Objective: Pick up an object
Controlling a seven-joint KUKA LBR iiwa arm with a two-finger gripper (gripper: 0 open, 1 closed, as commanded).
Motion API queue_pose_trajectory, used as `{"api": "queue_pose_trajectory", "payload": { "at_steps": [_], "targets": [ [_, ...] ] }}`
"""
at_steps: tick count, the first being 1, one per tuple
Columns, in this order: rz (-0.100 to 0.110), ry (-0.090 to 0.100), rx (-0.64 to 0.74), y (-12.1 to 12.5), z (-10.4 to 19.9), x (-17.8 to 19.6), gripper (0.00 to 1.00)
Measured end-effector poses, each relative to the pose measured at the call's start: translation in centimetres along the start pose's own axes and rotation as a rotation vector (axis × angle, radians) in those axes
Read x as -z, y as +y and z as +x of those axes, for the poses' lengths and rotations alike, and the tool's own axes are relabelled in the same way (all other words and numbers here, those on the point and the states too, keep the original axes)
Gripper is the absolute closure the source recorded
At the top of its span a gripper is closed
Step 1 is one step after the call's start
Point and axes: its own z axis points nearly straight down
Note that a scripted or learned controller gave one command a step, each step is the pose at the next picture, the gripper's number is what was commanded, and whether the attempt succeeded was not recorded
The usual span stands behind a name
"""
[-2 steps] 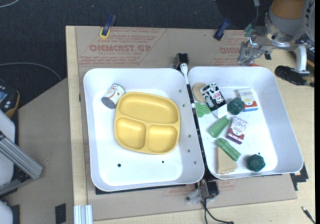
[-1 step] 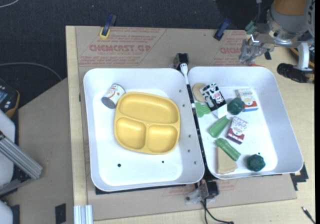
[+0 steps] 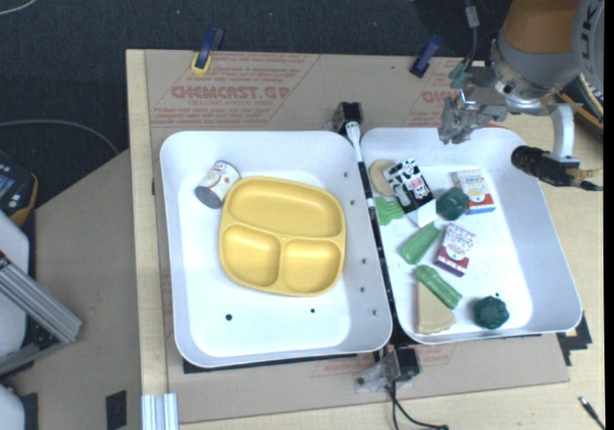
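The arm reaches in from the upper right, its orange band above the wrist, gripper pointing down.

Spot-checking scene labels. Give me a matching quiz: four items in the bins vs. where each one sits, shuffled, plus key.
Things:
1. yellow divided tray
2. small can
3. dark green ball
4. gripper

Places:
A. near right corner of the right bin
B. above the right bin's far edge
C. middle of the left bin
D. left bin, at the tray's far left corner

Pairs: 1-C, 2-D, 3-A, 4-B
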Motion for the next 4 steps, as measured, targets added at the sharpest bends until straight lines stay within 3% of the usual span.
{"api": "queue_pose_trajectory", "payload": {
  "at_steps": [1, 2, 3, 4],
  "targets": [
    [0.001, 0.0, 0.0, -2.8, 4.7, -0.6, 1.0],
    [0.001, 0.0, -0.001, -5.4, 6.5, 0.0, 1.0],
    [0.001, -0.001, -0.004, -6.4, 6.0, -1.7, 1.0],
    [-0.006, -0.002, -0.002, -5.2, 5.9, -1.6, 1.0]
  ]
}}
